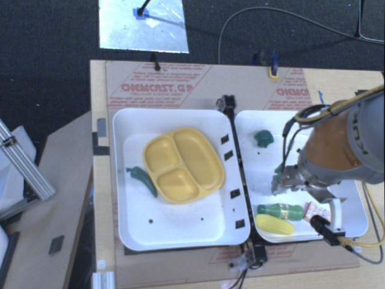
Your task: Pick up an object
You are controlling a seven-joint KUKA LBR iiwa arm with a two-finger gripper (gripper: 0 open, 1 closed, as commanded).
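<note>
A: What am I looking at? Quick.

B: I've got the arm in from the right, over the right bin. Orange band sits above the wrist. The gripper is low inside that bin, near its middle-left part.

A: Open or closed?

B: I cannot tell. The wrist blocks it from my angle, so I won't say whether it grips anything.

A: Objects, relative to the gripper?

B: Green bottle lies on its side just in front of the gripper, toward the near wall of the bin. Corn cob lies right below the bottle, nearly touching it, against the near rim. Small red and white packet is at the bottle's right end, partly under the arm. Dark green lump sits behind the gripper, toward the far wall, well apart from it.

A: Left of the gripper?

B: Left bin, across the black divider. I see a yellow divided plate with three sections in it. A green pepper lies just off the plate's left edge, on the bin floor.

A: Anything lifted?

B: I see every object lying on the bin floors.
</note>
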